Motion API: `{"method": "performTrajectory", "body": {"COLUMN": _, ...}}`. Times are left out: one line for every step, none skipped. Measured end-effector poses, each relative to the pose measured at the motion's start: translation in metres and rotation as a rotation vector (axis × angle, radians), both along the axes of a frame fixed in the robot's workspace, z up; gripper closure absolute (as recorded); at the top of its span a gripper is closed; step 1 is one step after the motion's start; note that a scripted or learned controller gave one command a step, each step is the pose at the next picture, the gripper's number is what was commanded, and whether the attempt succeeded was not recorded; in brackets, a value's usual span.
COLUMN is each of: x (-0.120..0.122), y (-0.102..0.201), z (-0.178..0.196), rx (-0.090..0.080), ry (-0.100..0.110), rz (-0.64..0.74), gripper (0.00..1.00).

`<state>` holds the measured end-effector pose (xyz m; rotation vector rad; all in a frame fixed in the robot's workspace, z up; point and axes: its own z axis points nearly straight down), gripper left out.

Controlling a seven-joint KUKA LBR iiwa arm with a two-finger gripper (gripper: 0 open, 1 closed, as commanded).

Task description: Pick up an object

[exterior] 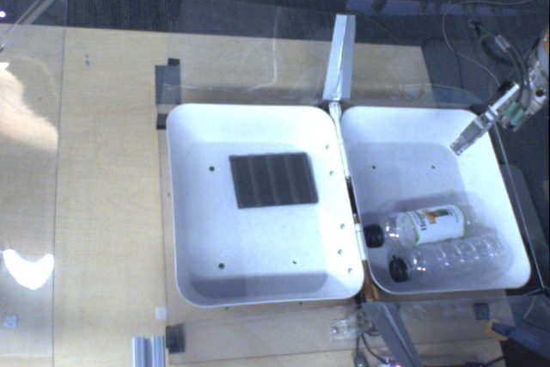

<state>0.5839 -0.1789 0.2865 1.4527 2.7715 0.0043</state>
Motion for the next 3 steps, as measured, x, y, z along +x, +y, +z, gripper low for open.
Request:
{"method": "performTrajectory", "body": {"x": -0.021, "y": -0.019, "z": -0.145, "rx": 0.002, "ry": 0.007, "rz": 0.084, "gripper": 0.0}}
{"method": "performTrajectory", "body": {"x": -0.006, "y": 0.02, "z": -0.197, "rx": -0.002, "ry": 0.001, "rz": 0.322, "gripper": 0.0}}
{"method": "performTrajectory", "body": {"x": 0.022, "y": -0.015, "z": -0.181, "rx": 0.0, "ry": 0.001, "rz": 0.079, "gripper": 0.0}}
